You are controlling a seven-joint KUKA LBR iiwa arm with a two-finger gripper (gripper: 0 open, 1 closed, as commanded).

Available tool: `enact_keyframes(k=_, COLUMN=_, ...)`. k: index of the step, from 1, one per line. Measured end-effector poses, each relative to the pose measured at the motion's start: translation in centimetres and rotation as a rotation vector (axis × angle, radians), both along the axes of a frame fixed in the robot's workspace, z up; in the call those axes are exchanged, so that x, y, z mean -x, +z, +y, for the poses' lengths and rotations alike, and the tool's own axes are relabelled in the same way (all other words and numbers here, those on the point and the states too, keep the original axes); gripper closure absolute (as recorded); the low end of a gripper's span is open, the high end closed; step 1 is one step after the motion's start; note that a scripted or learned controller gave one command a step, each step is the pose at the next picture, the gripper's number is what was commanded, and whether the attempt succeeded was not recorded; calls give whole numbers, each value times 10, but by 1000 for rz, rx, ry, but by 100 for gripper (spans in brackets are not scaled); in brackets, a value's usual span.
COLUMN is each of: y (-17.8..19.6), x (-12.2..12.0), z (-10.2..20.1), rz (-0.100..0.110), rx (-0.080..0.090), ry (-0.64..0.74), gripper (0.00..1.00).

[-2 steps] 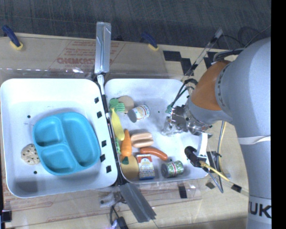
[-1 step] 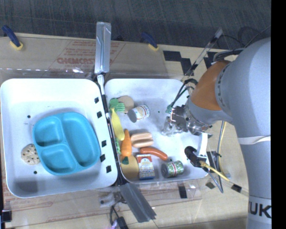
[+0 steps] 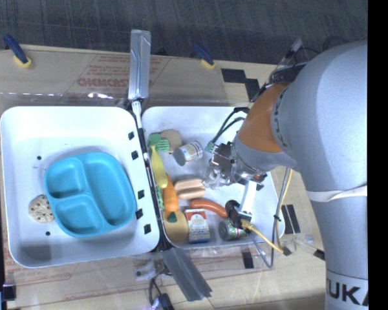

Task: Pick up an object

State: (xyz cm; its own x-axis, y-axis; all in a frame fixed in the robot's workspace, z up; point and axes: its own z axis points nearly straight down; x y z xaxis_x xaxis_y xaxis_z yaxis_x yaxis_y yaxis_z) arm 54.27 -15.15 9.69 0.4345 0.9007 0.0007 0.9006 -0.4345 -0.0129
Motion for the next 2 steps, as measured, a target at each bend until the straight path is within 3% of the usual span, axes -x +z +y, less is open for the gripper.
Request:
enact_keyframes(k=1, y=-6, x=65, z=-34, rz=-11, rx=3, ry=80, gripper=0)
enact_keyframes(k=2, y=76, x=-10, z=-44, rz=-11, rx=5, ry=167, gripper=0)
